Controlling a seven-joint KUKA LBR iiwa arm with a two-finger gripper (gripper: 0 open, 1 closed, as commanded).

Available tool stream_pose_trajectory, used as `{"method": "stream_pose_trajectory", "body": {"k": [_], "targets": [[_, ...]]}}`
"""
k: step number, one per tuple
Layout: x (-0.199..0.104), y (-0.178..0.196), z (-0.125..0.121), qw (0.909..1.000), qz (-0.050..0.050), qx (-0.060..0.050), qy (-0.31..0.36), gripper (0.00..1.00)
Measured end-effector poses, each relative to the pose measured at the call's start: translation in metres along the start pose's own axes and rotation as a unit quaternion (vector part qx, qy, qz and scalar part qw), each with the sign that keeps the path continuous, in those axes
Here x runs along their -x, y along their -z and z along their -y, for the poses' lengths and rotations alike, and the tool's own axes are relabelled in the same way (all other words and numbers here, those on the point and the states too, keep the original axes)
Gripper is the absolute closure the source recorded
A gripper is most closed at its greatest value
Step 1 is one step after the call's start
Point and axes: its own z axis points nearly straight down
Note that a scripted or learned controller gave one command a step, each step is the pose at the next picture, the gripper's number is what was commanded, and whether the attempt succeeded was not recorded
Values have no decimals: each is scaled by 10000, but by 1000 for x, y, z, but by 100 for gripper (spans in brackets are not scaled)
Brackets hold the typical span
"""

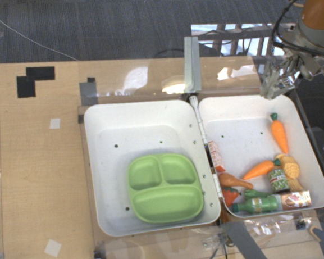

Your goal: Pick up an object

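Hand above right bin rim, grip state unclear; green bottle label unreadable.

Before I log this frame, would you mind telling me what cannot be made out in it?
- Claw, camera view: blurred against the metal frame behind it, so its opening is unclear.
- Arm: cut off by the top and right edges.
- Label of the green bottle: too small to read.
- Red item in the right bin: partly hidden under the toy drumstick.

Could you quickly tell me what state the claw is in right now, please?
Claw: cannot be told; it hovers over the right bin's far corner.
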Motion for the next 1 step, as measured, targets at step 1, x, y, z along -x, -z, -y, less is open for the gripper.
{"method": "stream_pose_trajectory", "body": {"k": [1], "targets": [[14,0,-18,9999,20,-17,153,100]]}}
